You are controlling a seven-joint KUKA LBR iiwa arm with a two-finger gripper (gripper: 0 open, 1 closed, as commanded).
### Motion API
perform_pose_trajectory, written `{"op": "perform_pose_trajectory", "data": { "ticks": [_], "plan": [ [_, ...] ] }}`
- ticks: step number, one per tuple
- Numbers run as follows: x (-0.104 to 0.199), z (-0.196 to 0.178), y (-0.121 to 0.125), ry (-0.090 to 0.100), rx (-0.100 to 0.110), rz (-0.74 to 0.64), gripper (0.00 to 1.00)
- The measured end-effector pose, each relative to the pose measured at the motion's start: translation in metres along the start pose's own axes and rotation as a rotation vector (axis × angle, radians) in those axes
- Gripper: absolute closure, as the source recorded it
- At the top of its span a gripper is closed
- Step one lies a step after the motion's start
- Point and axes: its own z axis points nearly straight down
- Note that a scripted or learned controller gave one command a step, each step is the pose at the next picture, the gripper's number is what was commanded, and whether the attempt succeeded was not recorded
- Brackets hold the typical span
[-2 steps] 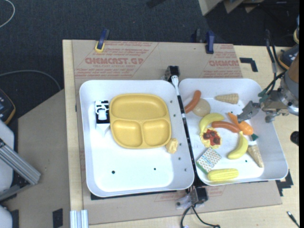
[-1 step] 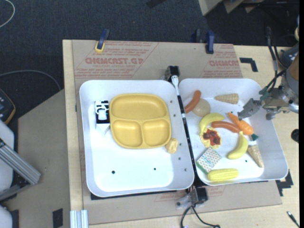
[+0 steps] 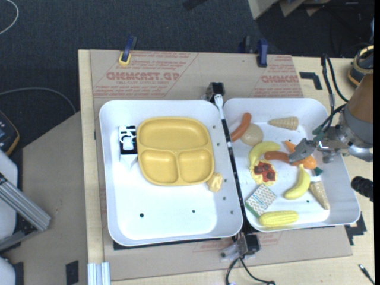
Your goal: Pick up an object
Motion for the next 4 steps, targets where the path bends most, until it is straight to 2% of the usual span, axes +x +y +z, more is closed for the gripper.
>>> {"op": "perform_pose_trajectory", "data": {
  "ticks": [2, 3, 4],
  "plan": [
    [-0.004, 0.099, 0.01, -0.001, -0.007, 0.001, 0.0],
    [-0.004, 0.084, 0.013, -0.002, -0.016, 0.0, 1.0],
    [-0.009, 0.022, 0.01, -0.006, -0.013, -0.001, 1.0]
  ]
}}
